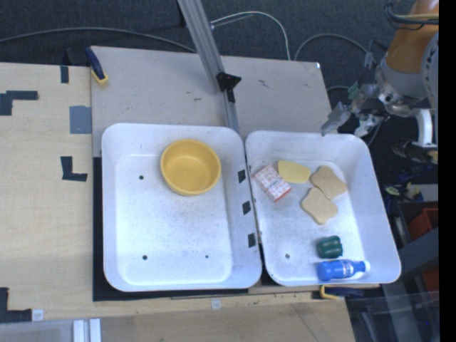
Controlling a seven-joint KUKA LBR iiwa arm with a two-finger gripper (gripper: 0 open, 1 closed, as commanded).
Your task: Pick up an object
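While the gripper (347,120) hangs over the right bin's (370,169) top-right corner w/ fingers spread and holding nothing, a yellow bowl (190,166) sits in the left bin (121,212).

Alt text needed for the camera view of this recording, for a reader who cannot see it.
Two white bins sit side by side: the left bin holds a yellow bowl, the right bin a small patterned box, three tan sponge-like pieces, a green object and a blue bottle. The gripper hovers beyond the right bin's far right corner.
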